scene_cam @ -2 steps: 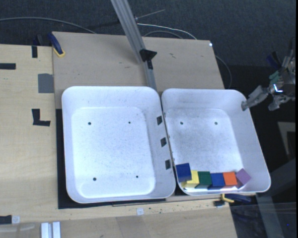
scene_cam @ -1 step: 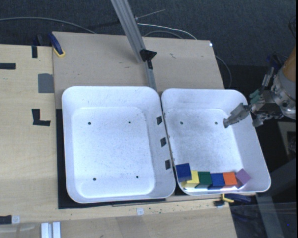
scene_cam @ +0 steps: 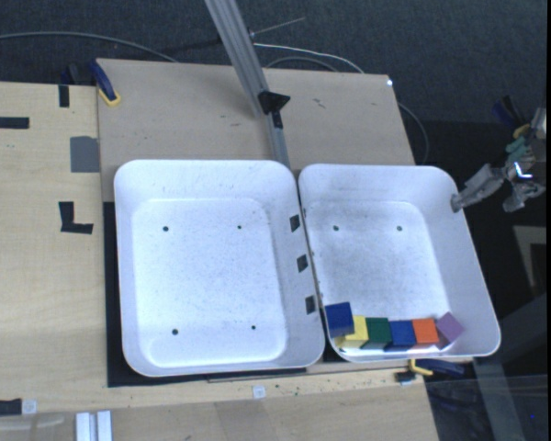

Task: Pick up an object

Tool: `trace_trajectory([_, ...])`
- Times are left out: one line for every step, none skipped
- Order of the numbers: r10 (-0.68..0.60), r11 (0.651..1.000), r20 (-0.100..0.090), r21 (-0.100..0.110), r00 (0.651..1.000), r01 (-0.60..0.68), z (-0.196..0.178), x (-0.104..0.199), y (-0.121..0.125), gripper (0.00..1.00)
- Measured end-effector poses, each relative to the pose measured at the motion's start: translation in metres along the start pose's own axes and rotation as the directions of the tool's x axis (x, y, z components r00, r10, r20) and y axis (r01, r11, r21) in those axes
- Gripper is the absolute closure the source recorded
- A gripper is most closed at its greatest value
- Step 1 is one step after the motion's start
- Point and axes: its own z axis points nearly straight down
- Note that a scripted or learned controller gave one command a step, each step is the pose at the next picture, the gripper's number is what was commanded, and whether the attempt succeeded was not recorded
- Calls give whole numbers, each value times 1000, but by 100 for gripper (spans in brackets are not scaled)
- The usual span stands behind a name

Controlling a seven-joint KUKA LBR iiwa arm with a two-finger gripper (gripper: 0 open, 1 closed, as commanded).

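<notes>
Several small coloured blocks lie in a row along the near wall of the right bin (scene_cam: pixel 459 246): a blue block (scene_cam: pixel 338 317), a yellow one (scene_cam: pixel 354 337), a green one (scene_cam: pixel 377 330), a second blue one (scene_cam: pixel 402 333), an orange one (scene_cam: pixel 425 331) and a purple one (scene_cam: pixel 449 325). My gripper (scene_cam: pixel 492 185) hovers at the far right, just outside the right bin's right rim, well above and away from the blocks. Nothing shows in its grasp.
The left bin (scene_cam: pixel 129 246) sits beside the right one, with black clips along the shared wall. A slanted metal pole (scene_cam: pixel 239 39) rises behind the bins. Cables run across the dark floor at the back.
</notes>
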Motion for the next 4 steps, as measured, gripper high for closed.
trace_trajectory([-4,1000,-4,8,1000,4,32,35,-7,0])
trace_trajectory([-2,1000,-2,1,1000,2,5,31,-13,0])
trace_trajectory([-4,1000,-5,11,1000,4,59,74,-35,0])
trace_trajectory([-2,1000,-2,2,1000,2,21,57,-37,0])
